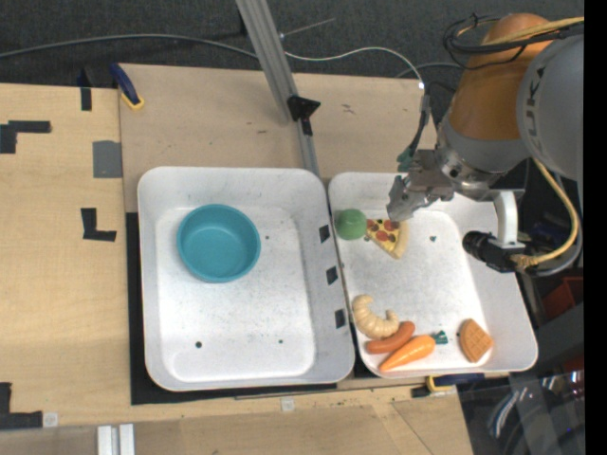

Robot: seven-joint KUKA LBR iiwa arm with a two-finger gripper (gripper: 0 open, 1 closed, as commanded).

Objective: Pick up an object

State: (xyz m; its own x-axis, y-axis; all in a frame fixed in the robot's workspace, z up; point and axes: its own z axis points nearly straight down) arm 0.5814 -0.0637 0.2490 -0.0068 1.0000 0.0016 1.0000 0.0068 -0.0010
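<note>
Two shallow white bins are set side by side: the left bin point(161, 349) bears one round teal plastic bowl point(219, 242). In the right bin point(503, 297), one small green ball point(351, 224), one toy pizza slice point(387, 237), one pale croissant-shaped toy point(376, 318), one red sausage point(391, 338), one orange carrot point(410, 351) and one orange biscuit-like piece point(474, 339) are counted. The gripper point(406, 203) is poised just above the pizza slice; whether it is released or clenched cannot be told. A straight descent centred on the slice, clear of the ball, is advised.
</note>
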